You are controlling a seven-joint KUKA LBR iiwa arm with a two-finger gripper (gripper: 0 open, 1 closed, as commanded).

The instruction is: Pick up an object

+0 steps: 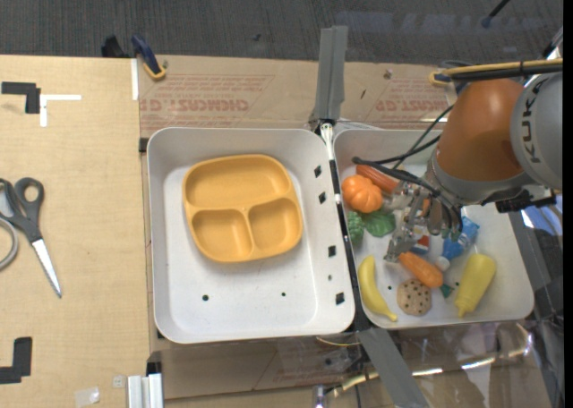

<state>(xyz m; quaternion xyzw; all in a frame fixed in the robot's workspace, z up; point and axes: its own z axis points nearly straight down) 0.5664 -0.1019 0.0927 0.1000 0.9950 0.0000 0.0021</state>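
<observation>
Pickup not done: my pincer (pixel 405 238) low in right white bin (pixel 510 308), just above orange plastic carrot (pixel 421 267); finger opening, any hold: cannot tell. Lift remains.

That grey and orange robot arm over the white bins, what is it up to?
The grey robot arm reaches in from the right and lowers its two-finger gripper into the right white bin, among toy foods: an orange carrot, a yellow banana, a round cookie. The left white bin holds a yellow divided plate.
</observation>
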